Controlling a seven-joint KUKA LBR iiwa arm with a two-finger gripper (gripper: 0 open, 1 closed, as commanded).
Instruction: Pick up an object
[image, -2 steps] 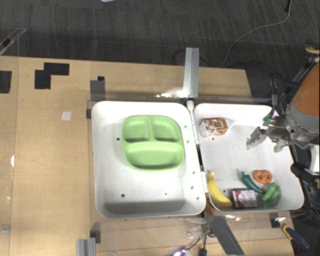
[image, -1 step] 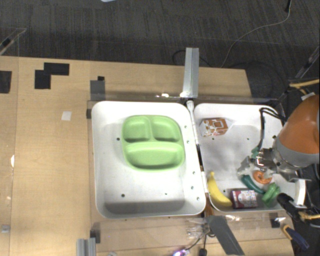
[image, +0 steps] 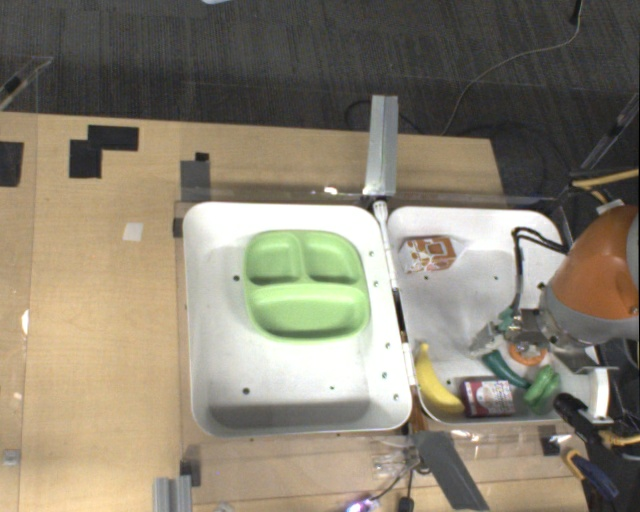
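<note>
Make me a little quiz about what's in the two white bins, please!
1. True or false: the green divided tray lies in the left bin.
2. Which lies nearest the banana? A) the dark packet B) the orange-and-white packet C) the green divided tray
3. Fill in: the arm reaches over the ____ bin.

Key: 1 true; 2 A; 3 right.

even overhead light, soft shadows, mild blur, slight glare.
</note>
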